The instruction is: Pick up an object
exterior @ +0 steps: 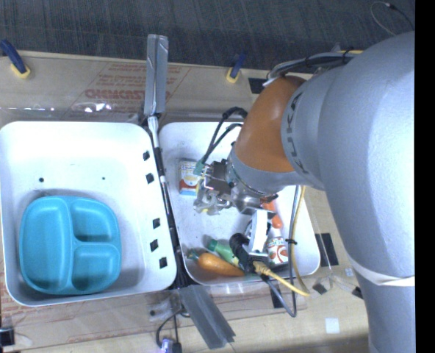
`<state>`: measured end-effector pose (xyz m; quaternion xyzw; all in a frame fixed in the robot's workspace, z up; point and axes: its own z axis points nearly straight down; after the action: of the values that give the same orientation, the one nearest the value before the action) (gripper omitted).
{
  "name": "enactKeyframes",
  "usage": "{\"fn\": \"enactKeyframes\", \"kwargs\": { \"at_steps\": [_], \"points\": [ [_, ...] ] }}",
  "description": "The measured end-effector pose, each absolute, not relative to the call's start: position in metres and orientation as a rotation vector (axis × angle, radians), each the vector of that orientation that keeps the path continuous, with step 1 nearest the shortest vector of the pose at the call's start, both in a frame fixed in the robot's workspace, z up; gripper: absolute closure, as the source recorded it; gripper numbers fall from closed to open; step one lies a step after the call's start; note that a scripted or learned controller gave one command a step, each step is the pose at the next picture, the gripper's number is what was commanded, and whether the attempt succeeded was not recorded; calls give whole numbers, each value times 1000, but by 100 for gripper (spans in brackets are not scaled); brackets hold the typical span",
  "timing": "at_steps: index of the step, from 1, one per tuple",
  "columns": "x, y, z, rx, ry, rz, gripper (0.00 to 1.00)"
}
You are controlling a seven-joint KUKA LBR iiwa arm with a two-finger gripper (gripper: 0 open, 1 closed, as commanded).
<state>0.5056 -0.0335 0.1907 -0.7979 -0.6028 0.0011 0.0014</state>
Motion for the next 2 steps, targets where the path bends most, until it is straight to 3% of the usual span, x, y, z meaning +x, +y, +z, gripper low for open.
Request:
{"fn": "enactKeyframes", "kwargs": {
  "at_steps": [1, 2],
  "points": [
    [543, -78, 191, -2524, -1864, 5, 100],
    [617, -44, 224, -2577, -1791, 4, 100]
  ]
}}
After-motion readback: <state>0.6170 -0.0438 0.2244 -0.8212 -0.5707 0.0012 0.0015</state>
